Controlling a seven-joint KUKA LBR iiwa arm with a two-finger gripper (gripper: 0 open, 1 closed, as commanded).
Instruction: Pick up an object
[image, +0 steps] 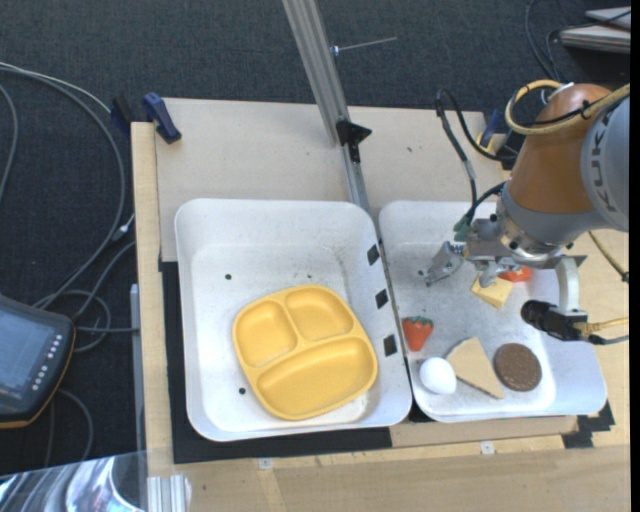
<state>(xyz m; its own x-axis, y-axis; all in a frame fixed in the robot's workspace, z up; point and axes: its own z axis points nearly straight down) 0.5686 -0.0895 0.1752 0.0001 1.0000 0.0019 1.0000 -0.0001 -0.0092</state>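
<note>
Hidden: the arm (560, 170) covers the right bin's (400, 232) far right corner and runs off the frame's right side; a red-orange piece (517, 272) shows only as a sliver under the wrist.
Hard to make out: the gripper (447, 262) is small and dark against the speckled bin floor; whether its fingers are apart or together cannot be told, and nothing is seen between them.
Gripper position: low over the right bin's middle, pointing toward the left bin (200, 250), near the shared wall.
Objects, right bin: a yellow block (492, 292) just beside the wrist; a strawberry (417, 332) near the left wall; a white egg (436, 375), a tan wedge (476, 366) and a brown disc (518, 367) in a row along the near edge, egg and wedge touching.
Left bin: a yellow divided plate (303, 350) sits toward the near side.
Open room: bare floor lies in the right bin's far left part and across the left bin's far half.
Edges: both bins sit side by side on the worktop (250, 130), with a metal post (322, 70) rising behind the seam.
</note>
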